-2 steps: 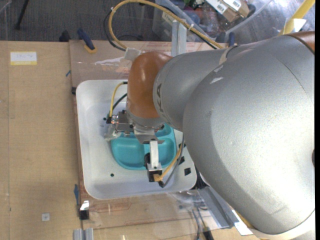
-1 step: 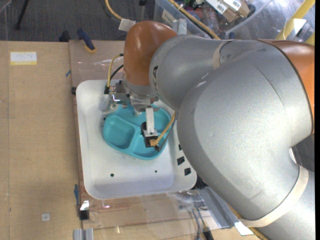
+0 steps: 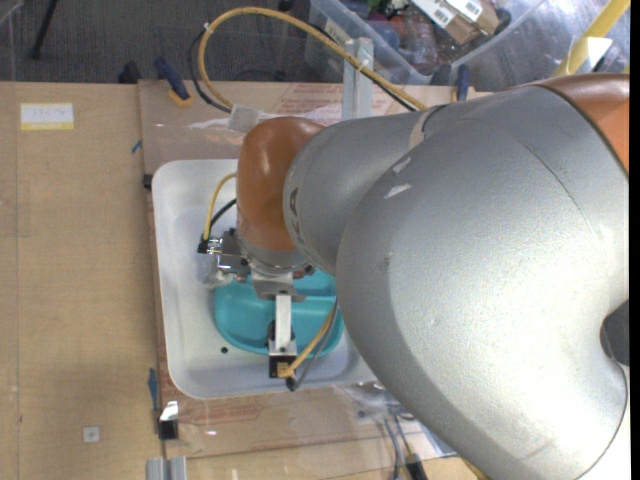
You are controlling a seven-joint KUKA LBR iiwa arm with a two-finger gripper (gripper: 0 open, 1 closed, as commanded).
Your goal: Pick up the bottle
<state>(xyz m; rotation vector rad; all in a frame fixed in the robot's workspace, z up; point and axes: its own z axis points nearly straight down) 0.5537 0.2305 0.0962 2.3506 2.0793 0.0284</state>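
My gripper [image 3: 263, 280] points straight down into the left white bin [image 3: 178, 268], below the orange wrist band. It hangs over a teal rounded thing [image 3: 238, 318] that lies in the near half of the bin. My wrist and arm hide most of the teal thing, and I cannot tell whether it is the bottle. Whether the gripper touches it is hidden from me too.
My grey arm covers the right side of the bench, including the second bin. A clear plastic box of clutter [image 3: 400, 18] stands beyond the bench at the top. A blue clamp [image 3: 172, 80] sits at the bench's far edge. Bare wooden benchtop [image 3: 70, 268] lies left of the bin.
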